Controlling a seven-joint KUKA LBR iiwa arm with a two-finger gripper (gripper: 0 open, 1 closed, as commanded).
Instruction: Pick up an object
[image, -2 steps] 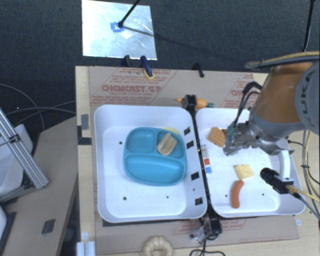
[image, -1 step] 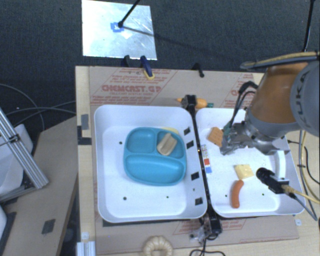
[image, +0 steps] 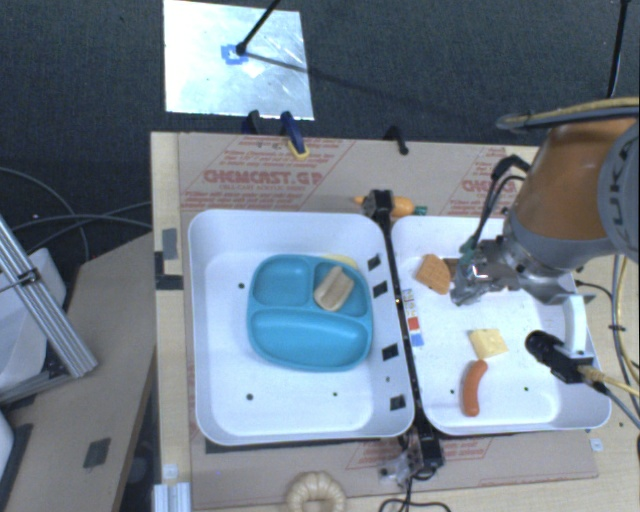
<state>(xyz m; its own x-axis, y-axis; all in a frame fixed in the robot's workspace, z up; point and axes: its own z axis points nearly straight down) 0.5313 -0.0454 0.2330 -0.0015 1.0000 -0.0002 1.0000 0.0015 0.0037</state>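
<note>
Camera view, we see left bin (image: 215, 400) bearing a blue plate (image: 300, 340) with a tan piece (image: 335, 289) | arm (image: 580, 190) over right bin (image: 520, 415) | gripper (image: 468, 288) low beside orange cracker (image: 433, 273), grip state we cannot tell | sausage (image: 473, 387) near front | cheese (image: 488, 343) between.

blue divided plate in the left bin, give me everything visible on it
The blue divided plate looks like smooth moulded plastic, rounded-rectangular, with three compartments: one long one along the near side and two smaller ones along the far side. It lies flat, upright, near the middle of the left white bin, turned slightly askew to the bin's walls. A tan, bread-like food piece sits in its far right compartment; the other two hold nothing. A pale yellow item peeks out behind its far right edge; contact unclear.
</note>
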